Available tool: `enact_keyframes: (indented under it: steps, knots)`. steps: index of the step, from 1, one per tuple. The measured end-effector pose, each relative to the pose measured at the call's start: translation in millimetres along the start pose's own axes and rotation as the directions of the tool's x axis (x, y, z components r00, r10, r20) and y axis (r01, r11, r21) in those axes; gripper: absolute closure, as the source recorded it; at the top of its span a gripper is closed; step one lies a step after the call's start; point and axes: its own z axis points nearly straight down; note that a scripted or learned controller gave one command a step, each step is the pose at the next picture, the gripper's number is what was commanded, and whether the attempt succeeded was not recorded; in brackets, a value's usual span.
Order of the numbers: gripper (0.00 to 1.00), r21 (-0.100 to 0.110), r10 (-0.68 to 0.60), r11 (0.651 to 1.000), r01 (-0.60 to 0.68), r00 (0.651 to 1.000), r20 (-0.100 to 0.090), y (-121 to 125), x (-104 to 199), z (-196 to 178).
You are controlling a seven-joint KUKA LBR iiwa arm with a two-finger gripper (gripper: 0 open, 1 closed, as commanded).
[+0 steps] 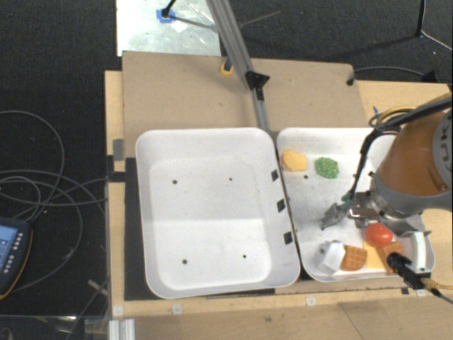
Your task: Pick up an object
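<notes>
The right bin (311, 140) holds several small objects. A yellow lump (294, 161) and a green knobbly ball (326, 167) lie near its far edge. A red round object (379, 235), an orange-tan block (354, 258) and a white-grey piece (329, 256) sit by its near edge. My gripper (333, 218) hangs low over the middle of this bin, pointing left, just above the white-grey piece and left of the red object. I see nothing held in it. The grey arm with its orange band (417, 165) covers the bin's right side.
The left bin (152, 211) lies beside the right one, joined by black clips (281, 205). A slanted metal pole (237, 41) rises from the back of the bench. Cables run over the floor on the left.
</notes>
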Motion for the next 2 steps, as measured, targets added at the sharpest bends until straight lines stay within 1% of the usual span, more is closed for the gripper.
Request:
enact_keyframes:
  steps: [1,2]
  knots:
    - [0.0,0.0,0.0,1.0,0.0,1.0,0.0,0,0,49]
    - [1.0,-0.006,0.001,1.0,-0.001,1.0,0.002,1,0,36]
